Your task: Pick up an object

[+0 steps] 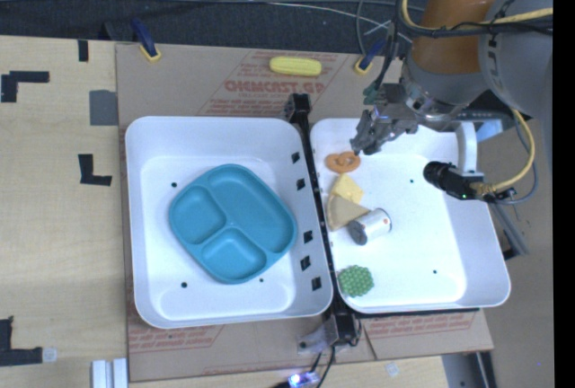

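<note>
Claw (367, 141) low, arm (467, 18) bent overhead.

robot lab bench: taped cardboard (260, 90), clamps (blue) (144, 40), cables (269, 0)

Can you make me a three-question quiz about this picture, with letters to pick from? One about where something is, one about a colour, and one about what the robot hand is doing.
1. Where is the blue tray?
A. In the left bin
B. In the right bin
C. On the cardboard behind the bins

2. What colour is the bumpy round thing near the front of the right bin?
A. Red
B. Green
C. Purple

3. What is the gripper doing?
A. Lifting the blue tray
B. Hovering over the back of the right bin, just above the orange pretzel-shaped piece
C. Resting on the yellow thing outside the bins

Answers: 1 A, the tray lies in the left bin. 2 B, it is plainly green. 3 B, the gripper sits right by the orange piece, with nothing seen in it.
</note>
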Tool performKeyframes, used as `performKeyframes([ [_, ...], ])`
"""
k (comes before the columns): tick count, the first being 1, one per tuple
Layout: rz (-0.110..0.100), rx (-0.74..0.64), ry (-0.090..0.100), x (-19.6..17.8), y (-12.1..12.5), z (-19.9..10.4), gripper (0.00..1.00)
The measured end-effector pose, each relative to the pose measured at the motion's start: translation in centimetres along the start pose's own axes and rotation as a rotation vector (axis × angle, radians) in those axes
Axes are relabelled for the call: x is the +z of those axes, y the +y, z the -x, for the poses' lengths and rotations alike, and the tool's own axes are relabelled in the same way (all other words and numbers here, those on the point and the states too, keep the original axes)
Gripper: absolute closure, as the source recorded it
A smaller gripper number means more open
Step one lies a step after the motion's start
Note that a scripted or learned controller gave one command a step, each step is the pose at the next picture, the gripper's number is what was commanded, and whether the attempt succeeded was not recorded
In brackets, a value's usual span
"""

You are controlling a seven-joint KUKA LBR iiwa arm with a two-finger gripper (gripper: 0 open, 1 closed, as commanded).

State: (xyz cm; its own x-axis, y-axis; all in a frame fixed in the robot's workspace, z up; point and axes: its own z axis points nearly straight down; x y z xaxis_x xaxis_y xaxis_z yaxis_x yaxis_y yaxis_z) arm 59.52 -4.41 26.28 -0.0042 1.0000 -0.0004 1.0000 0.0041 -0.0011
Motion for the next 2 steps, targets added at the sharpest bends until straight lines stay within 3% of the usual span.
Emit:
performKeyframes([
  [1, -0.002, -0.002, 0.001, 0.9, -1.2, -5.4, 1.00],
  [2, -0.001, 0.000, 0.000, 0.8, -0.9, -10.2, 1.00],
])
